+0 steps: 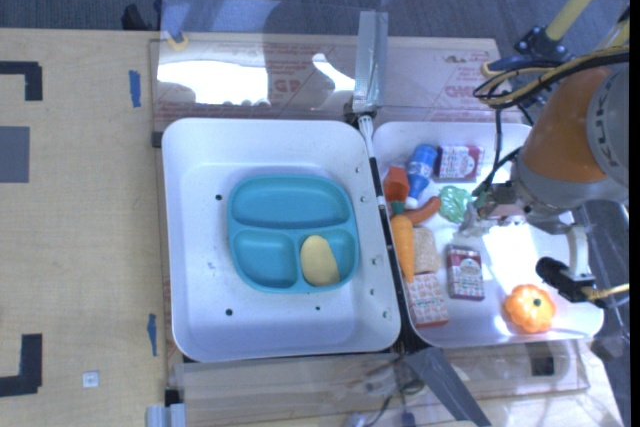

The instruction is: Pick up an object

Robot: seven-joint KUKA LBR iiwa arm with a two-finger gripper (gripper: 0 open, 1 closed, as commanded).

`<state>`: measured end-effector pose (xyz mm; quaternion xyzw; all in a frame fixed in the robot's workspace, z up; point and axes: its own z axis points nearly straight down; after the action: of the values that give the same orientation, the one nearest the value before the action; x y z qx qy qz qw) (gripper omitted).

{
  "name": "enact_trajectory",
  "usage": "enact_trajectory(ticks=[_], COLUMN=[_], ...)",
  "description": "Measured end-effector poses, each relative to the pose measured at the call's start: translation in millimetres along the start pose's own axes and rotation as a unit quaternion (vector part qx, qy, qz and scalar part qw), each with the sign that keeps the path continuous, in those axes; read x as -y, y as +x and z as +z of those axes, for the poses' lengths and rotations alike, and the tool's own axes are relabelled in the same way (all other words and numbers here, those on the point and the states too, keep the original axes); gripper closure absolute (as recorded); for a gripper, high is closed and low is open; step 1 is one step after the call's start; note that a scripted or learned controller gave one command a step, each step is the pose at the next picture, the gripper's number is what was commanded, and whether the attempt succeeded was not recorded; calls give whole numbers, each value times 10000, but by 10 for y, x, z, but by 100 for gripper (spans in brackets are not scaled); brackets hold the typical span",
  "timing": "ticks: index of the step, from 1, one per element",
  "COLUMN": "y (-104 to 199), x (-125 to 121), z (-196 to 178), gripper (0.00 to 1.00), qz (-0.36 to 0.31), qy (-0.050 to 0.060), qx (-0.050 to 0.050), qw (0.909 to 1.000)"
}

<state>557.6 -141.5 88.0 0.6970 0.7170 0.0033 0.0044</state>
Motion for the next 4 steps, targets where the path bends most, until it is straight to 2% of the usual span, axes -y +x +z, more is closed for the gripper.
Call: enact_trajectory(ticks=[1, 2, 3, 4], y=[313, 383, 385, 1017], x=[-1091, -1106, -1122, -1166], z=[-22, 27, -80, -1012], gripper=[0, 0, 100, 100], qz=[-746, -790, -802, -662], qy=[86, 62, 48, -9], qx=[-24, -4, 7, -13], qw=[9972, 9969, 9968, 9978])
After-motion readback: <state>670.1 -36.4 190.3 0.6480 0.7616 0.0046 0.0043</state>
